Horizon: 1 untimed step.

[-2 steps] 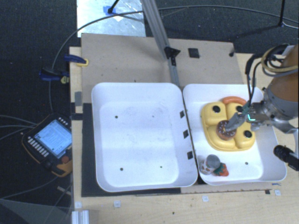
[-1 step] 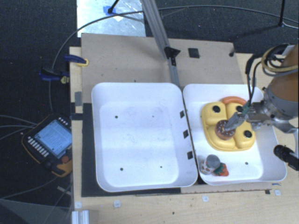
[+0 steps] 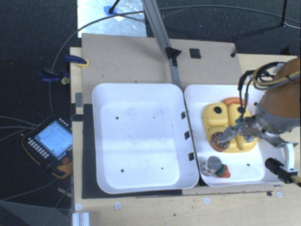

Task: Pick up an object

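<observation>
A yellow plastic toy (image 3: 225, 121) lies in the right bin (image 3: 197, 102), with an orange piece (image 3: 231, 100) showing behind it and a brown round part (image 3: 218, 140) at its near left. A small grey and red object (image 3: 216, 166) rests near the bin's front left corner. My gripper (image 3: 233, 132) reaches in from the right and hangs low over the yellow toy's near side, its fingers dark against the toy. The arm's orange band and grey wrist cover the bin's right part.
The left bin (image 3: 136, 135) sits beside the right one, joined by dark clips along the shared rim. A metal rod (image 3: 157, 22) slants up from the bench's back. A handheld pendant (image 3: 49, 142) lies off the bench at left.
</observation>
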{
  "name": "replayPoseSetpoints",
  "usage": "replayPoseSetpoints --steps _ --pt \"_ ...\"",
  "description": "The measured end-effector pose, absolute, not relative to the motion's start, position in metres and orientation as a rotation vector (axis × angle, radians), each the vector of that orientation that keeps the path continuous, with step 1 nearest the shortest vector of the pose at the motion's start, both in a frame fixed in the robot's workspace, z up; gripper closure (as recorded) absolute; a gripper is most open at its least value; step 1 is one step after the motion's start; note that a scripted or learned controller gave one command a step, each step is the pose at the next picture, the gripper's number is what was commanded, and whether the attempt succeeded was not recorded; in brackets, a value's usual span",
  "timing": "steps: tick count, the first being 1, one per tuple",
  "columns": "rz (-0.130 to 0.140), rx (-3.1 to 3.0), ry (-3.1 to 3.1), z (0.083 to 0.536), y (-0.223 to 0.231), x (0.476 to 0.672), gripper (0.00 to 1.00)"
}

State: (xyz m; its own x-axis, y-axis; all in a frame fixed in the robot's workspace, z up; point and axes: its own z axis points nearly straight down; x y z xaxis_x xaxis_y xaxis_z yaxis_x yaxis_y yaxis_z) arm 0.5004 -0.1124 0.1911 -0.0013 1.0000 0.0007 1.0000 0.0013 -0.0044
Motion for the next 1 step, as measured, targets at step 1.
replayPoseSetpoints --steps 1 --pt "0.004 -2.217 -2.22 0.1299 -0.1172 0.4967 0.0"
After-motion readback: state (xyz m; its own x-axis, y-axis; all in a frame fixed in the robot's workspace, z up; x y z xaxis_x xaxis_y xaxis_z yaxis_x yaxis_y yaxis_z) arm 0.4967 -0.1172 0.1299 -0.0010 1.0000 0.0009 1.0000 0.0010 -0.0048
